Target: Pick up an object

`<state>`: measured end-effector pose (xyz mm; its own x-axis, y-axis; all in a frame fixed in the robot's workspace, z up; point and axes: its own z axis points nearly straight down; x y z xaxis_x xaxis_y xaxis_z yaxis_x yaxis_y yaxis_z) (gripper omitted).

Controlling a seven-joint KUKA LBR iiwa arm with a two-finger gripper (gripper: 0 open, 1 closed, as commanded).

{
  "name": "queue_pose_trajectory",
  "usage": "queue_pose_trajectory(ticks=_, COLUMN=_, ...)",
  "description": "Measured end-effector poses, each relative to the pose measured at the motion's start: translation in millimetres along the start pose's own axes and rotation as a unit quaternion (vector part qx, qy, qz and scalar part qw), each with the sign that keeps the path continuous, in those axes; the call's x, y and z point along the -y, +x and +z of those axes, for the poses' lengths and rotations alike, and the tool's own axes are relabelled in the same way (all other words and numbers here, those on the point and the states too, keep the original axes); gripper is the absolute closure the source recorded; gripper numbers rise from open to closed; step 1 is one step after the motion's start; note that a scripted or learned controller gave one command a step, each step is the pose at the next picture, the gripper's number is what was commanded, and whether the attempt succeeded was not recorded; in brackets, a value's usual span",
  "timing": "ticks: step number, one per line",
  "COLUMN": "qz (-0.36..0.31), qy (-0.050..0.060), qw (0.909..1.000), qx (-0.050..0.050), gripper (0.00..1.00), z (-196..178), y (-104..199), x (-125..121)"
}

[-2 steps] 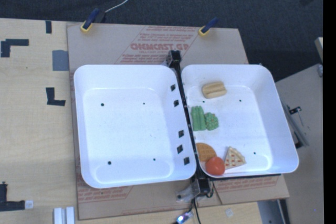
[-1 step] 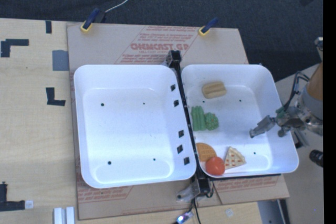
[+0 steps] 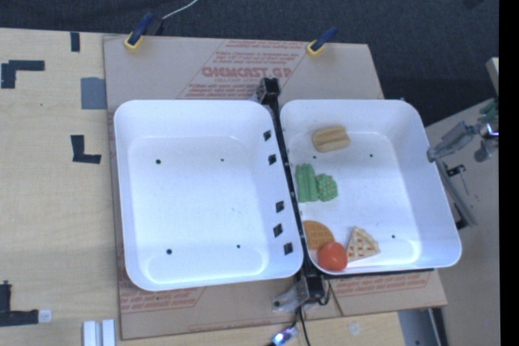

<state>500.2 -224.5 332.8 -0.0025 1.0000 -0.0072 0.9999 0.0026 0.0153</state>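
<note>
Plastic-looking toy foods lie in the right-hand shallow white bin (image 3: 405,174): a tan bun-shaped piece (image 3: 330,138) toward twelve o'clock, a green knobbly vegetable-like piece (image 3: 314,184) against the nine o'clock wall, and an orange round piece (image 3: 315,234), a red tomato-like ball (image 3: 332,257) and a yellow-and-red wedge (image 3: 362,243) crowded at six o'clock. I judge them light, stiff and a little slick; the bun, lying apart from the rest, is the easiest to pinch across its short width, whereas the ball may roll away. At three o'clock, beyond the bin's rim, the grey metal hand (image 3: 462,138) hangs grasping nothing, and whether it is released or clenched I cannot tell.
</note>
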Motion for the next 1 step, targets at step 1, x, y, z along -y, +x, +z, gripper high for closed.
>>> queue_pose_trajectory(ticks=1, qz=-0.003, qy=0.003, qw=1.0000, qx=-0.003, gripper=0.00, z=-77.2, y=68.5, x=13.6)
